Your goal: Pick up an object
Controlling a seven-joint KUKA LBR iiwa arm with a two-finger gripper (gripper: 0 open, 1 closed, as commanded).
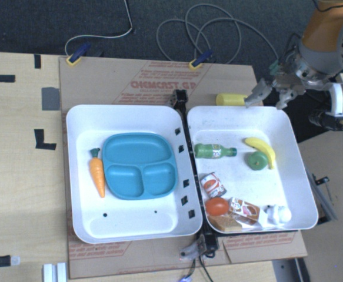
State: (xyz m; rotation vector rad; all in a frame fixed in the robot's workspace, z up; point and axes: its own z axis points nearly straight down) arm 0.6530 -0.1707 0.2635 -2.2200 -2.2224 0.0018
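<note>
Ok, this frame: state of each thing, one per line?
gripper: open, holding nothing, above the right bin's far rim
blue divided plate: flat in left bin
carrot: lying beside the plate
green bottle: on its side
banana: lying against the green apple
tomato: resting in right bin

Upper right of the frame: grey arm with a broad orange band above the wrist, rounded and smooth, topped by a darker ring at the very corner. Below the band, a pale grey cylindrical wrist section. Beneath that, a cluster of small metal parts and dark fittings, somewhat blurred. Two-finger gripper with slim, light grey fingers. At the right edge, a white curved piece beside the wrist.
</note>
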